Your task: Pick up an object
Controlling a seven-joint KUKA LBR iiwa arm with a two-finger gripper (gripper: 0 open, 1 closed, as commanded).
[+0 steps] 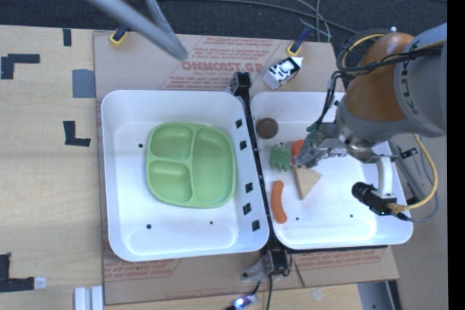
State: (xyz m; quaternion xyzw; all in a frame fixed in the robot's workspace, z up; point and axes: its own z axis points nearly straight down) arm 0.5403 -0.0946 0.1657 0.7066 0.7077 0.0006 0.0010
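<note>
The right bin (341,229) holds several small things: a brown round piece (267,128), a green leafy piece (280,157), a red-orange piece (297,149), a pale wedge (307,181) and an orange sausage-shaped piece (278,201). My gripper (311,154) hangs low over the middle of this bin, right beside the red-orange piece and just above the top of the pale wedge. The arm covers the gripper from above. Nothing can be seen between its fingers.
The left bin (120,156) holds a green divided plate (192,163). A dark divider (251,163) runs between the two bins. A small black-and-white object (282,71) lies on the cardboard behind the right bin. Cables trail behind the bench.
</note>
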